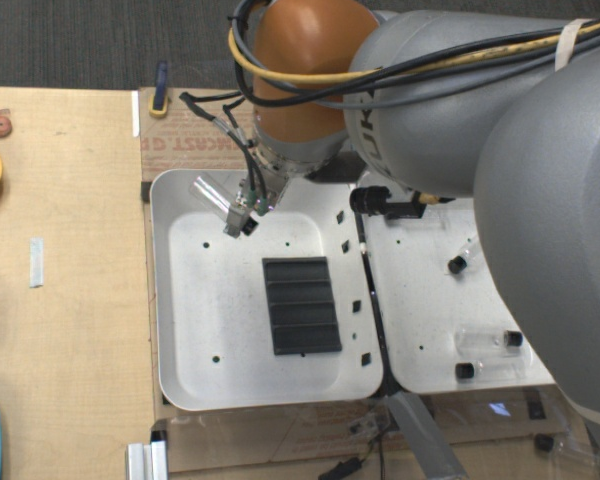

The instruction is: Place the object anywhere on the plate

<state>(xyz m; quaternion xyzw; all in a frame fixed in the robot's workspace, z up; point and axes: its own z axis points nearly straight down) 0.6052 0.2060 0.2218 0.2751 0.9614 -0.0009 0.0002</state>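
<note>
While the task's object is not yet on the black ribbed plate [302,305], the step in hand looks like the pickup. The grey arm [500,118] reaches across from the plate's right, and its orange band [305,53] hangs beyond the plate's far end. The tan worktop [70,268] spreads out to the plate's left. The left bin [180,368] holds the plate near its middle, and the right bin [430,308] lies just beside it on the plate's right.

The plate is a dark rectangle, with its long axis running from the near rim to the far rim and its ribs lying crosswise. The arm's tool tip sits above the bin floor, past the plate's far-left corner and apart from it. I cannot tell whether the jaws are wide, narrow or holding anything.

A clear tube-like piece [210,190] lies just beside that tip, further from the plate, and I take it to be the object, though I am not sure. Its long axis slants, with the near end pointing toward the plate's far-left corner. A few small dark bits [458,264] lie in the right bin, well to the plate's right.

The next move calls for a firm grip across the piece's narrow width, then a short carry toward the plate.
</note>
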